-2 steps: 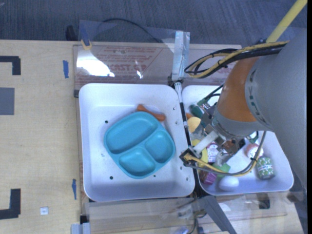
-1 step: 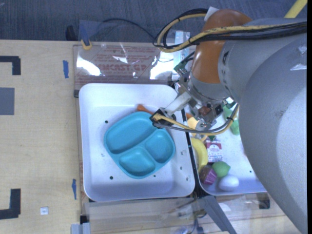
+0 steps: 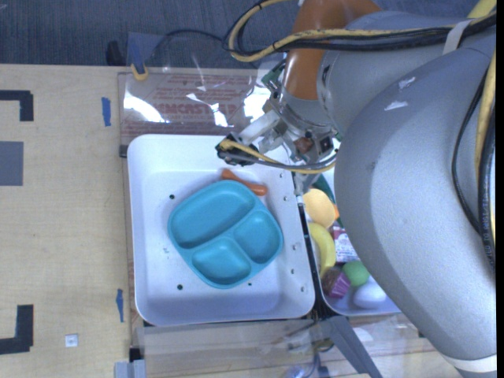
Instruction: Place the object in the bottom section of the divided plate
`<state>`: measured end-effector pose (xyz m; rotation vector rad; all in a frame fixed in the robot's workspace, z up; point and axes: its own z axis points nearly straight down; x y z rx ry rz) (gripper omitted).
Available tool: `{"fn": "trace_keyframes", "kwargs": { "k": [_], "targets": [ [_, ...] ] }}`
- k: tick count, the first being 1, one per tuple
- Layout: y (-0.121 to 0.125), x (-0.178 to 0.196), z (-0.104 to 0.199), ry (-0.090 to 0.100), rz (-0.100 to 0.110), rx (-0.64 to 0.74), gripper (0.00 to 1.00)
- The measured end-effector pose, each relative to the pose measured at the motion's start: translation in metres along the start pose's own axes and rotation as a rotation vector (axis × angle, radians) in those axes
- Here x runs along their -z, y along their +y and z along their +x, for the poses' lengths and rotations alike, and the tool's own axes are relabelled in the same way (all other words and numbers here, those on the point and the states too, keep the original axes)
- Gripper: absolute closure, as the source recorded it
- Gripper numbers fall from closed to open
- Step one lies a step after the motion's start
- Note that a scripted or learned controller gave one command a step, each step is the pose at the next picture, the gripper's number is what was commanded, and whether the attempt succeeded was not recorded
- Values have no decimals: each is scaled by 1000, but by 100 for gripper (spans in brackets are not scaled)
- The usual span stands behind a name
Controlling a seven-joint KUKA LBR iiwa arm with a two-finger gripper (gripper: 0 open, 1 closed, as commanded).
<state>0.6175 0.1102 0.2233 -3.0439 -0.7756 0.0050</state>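
Orange piece (image 3: 244,182) outside the blue divided plate (image 3: 224,235), my tool (image 3: 299,162) up and to its right.

The orange piece, which I take for the object, lies on the floor of the left white bin (image 3: 150,211), against the plate's upper rim just above frame centre; the bottom section (image 3: 222,264) is bare. My tool hangs over the wall between the two bins, and I cannot tell whether it is spread or pressed together. My worry: the piece is slim and flat beside the rim, so I could catch the rim, shove the plate, or drop the piece in the wrong section. Reddish print on the clear sheet (image 3: 185,105) at upper centre is too blurred to read.
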Motion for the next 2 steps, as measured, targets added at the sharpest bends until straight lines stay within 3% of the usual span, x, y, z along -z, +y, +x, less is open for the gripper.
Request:
{"fn": "trace_keyframes", "kwargs": {
  "k": [1, 2],
  "targets": [
    [-41, -120, -22, -1, 3, -298, 0],
    [-42, -111, -22, 1, 3, -298, 100]
  ]
}}
